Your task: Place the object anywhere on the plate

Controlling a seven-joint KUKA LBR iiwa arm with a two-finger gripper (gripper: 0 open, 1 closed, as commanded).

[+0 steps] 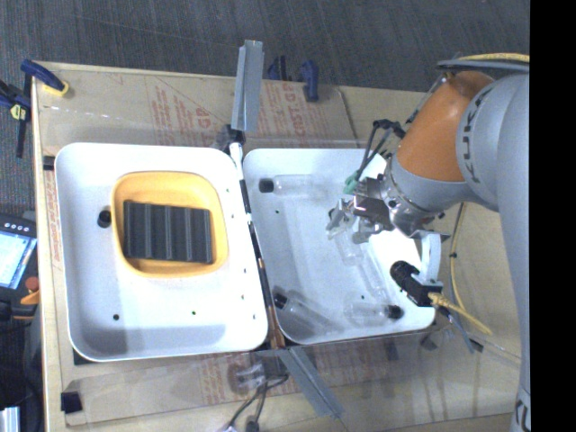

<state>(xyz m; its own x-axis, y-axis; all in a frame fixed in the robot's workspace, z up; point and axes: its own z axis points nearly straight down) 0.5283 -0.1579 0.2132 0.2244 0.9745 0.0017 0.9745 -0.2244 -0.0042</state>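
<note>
Bright, even overhead light; soft focus throughout.
The right bin (306,174) around the gripper (353,219) glares near-white, washing out detail there. Farther left, the left bin (81,241) shows a soft grey shadow along its near wall. Edges look slightly blurred.

From my feed, the floor (135,12) along the top is dark grey carpet with a fine weave. Below it sits the tabletop (180,106), a pale wooden board covered in taped-down cardboard with faded red print. Blue clamps (43,76) grip its far left corner, and another pair of blue clamps (297,75) sits at the far edge near the middle. A grey metal bar (247,84) stands up from the far edge. At the left edge I see a small lit screen (13,255) with something orange just below it. Dark cables (252,408) trail off the near edge. Lighting is even and soft, with faint shadows.
</note>
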